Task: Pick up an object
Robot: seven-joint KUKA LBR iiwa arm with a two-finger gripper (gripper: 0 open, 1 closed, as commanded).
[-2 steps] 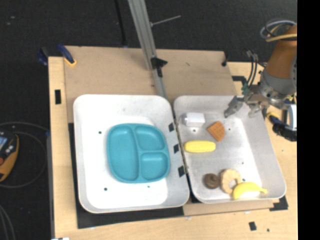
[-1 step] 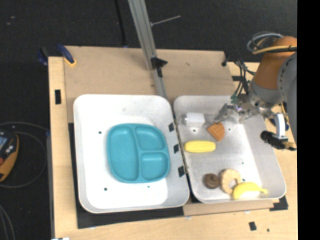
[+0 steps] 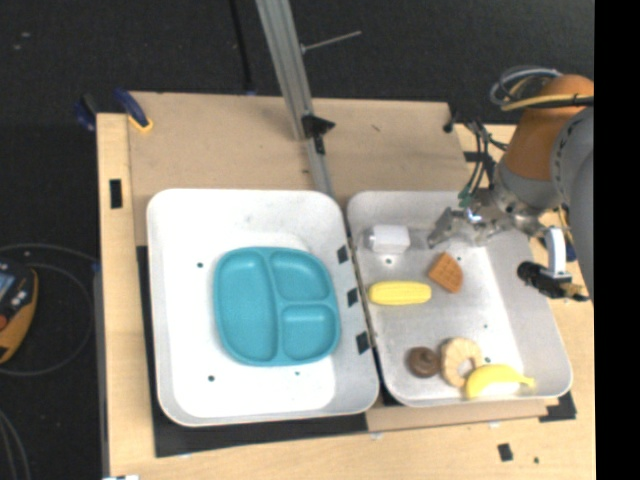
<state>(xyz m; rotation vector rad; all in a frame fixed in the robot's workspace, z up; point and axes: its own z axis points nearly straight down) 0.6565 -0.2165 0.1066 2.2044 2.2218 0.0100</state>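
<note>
Claw [image 3: 462, 220] hangs over the far part of the right bin [image 3: 525, 313]; can't tell whether it's wide or narrow, and nothing shows in it. Looks like the approach step, grasp not yet made.

Nearest pick: orange wedge [image 3: 446, 272], just below the claw toward the camera. Corn [image 3: 400, 293] sits below-left, white block [image 3: 389, 238] just left. Banana [image 3: 496, 379], biscuit [image 3: 461, 358] and brown disc [image 3: 422, 361] lie well below, at the near wall.

Next move likely calls for a short shift over the wedge, then straight down.

Left bin [image 3: 180, 268] holds a teal tray [image 3: 275, 304]. Surface [image 3: 220, 143] is tan board, metal post [image 3: 290, 68] behind, dark floor [image 3: 60, 38] around.
</note>
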